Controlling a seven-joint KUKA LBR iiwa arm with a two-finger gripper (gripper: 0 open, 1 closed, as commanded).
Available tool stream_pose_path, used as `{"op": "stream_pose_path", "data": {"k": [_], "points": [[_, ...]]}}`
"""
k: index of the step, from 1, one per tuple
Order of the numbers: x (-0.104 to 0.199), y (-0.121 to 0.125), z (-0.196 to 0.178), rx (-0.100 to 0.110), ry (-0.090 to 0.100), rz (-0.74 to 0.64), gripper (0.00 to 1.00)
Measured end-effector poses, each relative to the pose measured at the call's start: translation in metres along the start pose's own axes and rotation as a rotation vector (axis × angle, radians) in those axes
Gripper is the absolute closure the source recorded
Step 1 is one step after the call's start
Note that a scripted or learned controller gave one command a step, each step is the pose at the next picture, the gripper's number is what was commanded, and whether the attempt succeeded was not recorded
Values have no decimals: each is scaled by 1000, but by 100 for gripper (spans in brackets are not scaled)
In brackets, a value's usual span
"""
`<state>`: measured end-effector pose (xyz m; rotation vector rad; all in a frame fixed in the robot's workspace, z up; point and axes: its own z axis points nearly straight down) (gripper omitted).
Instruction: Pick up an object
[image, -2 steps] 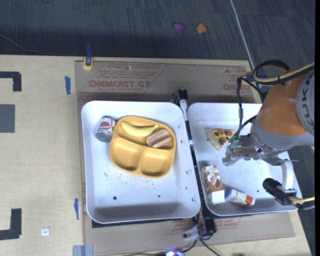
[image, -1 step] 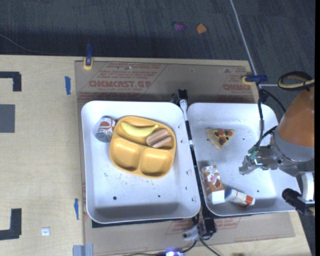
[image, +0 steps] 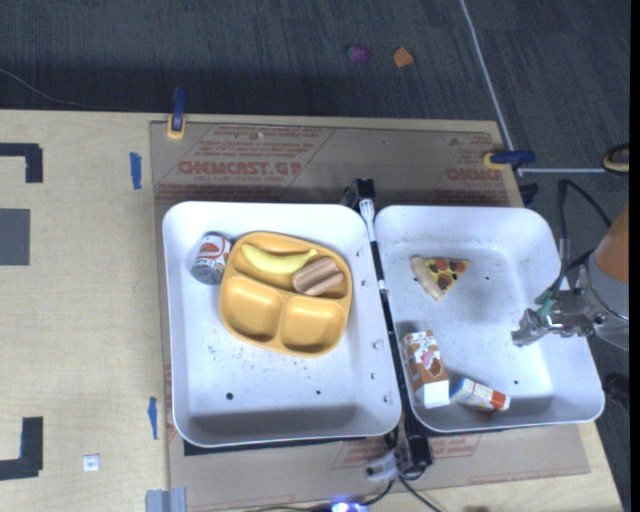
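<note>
Fingers on the gripper (image: 530, 330) can't really be made out, and the small carton (image: 480, 396) is sat around 7 o'clock, long axis roughly 3-to-9.

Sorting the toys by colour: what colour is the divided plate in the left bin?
Yellow-orange divided plate, clearest in the camera view.

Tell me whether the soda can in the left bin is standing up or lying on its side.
Lying on its side. The soda can shows its long side and its round end faces sideways, wedged between the yellow tray and the left bin corner.
</note>
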<state>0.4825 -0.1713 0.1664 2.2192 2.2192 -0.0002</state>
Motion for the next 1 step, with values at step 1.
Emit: {"op": "stream_pose_path", "data": {"k": [1], "points": [[54, 1, -8, 3, 4, -1, 100]]}}
